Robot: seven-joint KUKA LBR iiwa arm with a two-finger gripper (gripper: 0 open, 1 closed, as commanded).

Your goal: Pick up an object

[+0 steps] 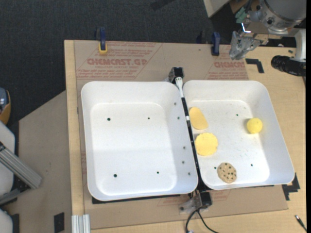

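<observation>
Bench (pixel 73 130): brown board under both bins, with red print along its far edge.
Left clamp (pixel 102 39): blue with a yellow tip, on the board's far edge, above the left bin's far left corner.
Left bin (pixel 90 130): shallow and white, a few small dark dots on its floor.
Divider (pixel 184 113): thin dark strip running between the two bins, where their rims meet.
Oval piece (pixel 198 118): flat, yellow, lying in the right bin close to its left wall.
Round disc (pixel 206 144): flat, yellow, just below the oval piece and near it, also by the left wall.
Cookie (pixel 227 172): tan with dark chips, flat on the floor near the right bin's near edge, apart from the disc.
Right clamp (pixel 215 42): blue, on the board's far edge above the right bin.
Gripper (pixel 239 50): high over the board beyond the right bin's far rim, well apart from every object; its tip is blurred, so whether the fingers are apart or together I cannot tell.
Yellow ball (pixel 254 125): small, alone toward the right bin's right side.
Right bin (pixel 272 106): white, shallow, fine dark specks on its floor.
</observation>
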